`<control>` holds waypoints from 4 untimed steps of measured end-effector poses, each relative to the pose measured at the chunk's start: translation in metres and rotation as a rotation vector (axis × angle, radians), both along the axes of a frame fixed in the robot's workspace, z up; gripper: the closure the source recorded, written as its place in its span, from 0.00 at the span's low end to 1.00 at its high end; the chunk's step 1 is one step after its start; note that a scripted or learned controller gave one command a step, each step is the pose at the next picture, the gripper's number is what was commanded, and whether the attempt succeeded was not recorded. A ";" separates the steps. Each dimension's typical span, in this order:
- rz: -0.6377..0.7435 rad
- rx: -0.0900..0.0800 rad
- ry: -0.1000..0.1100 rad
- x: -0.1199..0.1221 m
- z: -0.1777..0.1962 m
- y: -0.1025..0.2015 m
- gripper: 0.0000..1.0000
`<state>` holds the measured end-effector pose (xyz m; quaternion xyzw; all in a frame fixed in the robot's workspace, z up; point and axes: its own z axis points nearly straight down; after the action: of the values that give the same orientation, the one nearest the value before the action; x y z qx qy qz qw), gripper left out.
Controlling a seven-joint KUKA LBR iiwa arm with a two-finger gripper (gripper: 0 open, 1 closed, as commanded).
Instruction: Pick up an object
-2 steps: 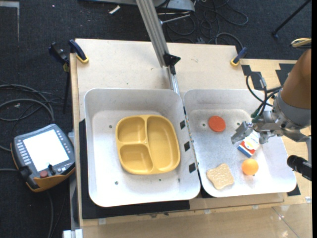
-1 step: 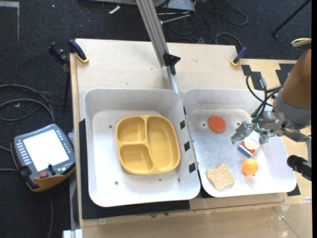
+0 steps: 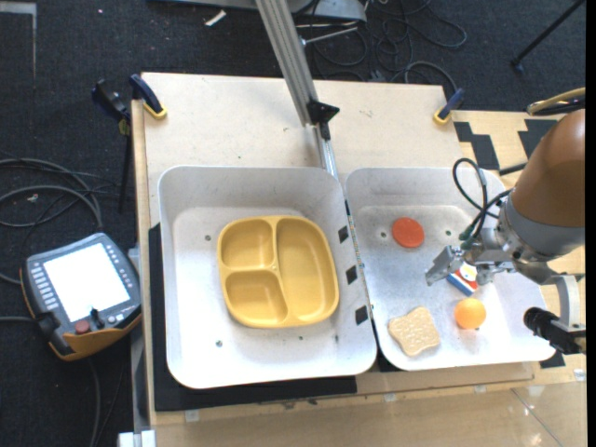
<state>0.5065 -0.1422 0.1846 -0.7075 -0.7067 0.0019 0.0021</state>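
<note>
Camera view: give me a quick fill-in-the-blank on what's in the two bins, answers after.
1. The yellow tray lies in the ____ bin.
2. The tray has ____ compartments.
3. In the right bin, the toast lies nearest the camera, with the orange ball to its ____.
4. The red disc is ____ the gripper, not touching it.

Answers: left; three; right; apart from

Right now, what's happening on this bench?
A KUKA arm reaches in from the right over the right bin. Its gripper sits low beside a small red, white and blue object, between a red disc and an orange ball. A cracker-like piece lies nearer the front. The left bin holds a yellow divided tray. Nothing visibly gripped.
</note>
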 end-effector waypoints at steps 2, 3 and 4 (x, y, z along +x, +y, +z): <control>0.001 -0.001 -0.007 0.002 -0.089 0.009 0.00; 0.001 0.000 -0.008 0.003 -0.078 0.009 1.00; 0.004 -0.002 -0.012 0.004 -0.015 0.011 1.00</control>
<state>0.5107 -0.1311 0.1693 -0.7061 -0.7081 -0.0017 -0.0028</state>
